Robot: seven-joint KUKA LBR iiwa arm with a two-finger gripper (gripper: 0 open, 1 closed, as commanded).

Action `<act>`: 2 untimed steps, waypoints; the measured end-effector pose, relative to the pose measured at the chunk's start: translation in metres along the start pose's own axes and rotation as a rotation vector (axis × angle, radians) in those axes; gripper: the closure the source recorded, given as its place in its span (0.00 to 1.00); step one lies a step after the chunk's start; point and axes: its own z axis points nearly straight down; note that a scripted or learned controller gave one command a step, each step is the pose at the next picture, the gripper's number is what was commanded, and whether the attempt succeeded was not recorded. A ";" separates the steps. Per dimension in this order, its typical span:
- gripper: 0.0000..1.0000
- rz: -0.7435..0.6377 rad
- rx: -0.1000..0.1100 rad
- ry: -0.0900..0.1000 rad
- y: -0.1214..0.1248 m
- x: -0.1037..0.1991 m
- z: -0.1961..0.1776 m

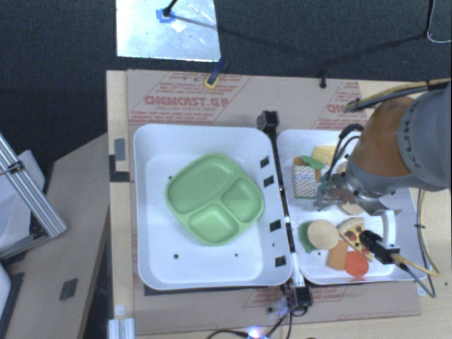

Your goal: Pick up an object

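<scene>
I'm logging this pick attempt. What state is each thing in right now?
Green three-compartment plastic plate: flat in left white bin, nothing on it.
Toy burger with tan bun: lying in right white bin, ungrasped.
Patterned small box: lying beside the tool.
Tool: low over right bin.

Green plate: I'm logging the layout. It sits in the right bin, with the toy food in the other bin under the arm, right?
Not quite. The camera view shows the green plate in the left bin; the toy food lies in the right bin, under the arm.
</scene>
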 end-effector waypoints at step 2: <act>1.00 -0.002 0.002 0.000 0.011 -0.009 -0.090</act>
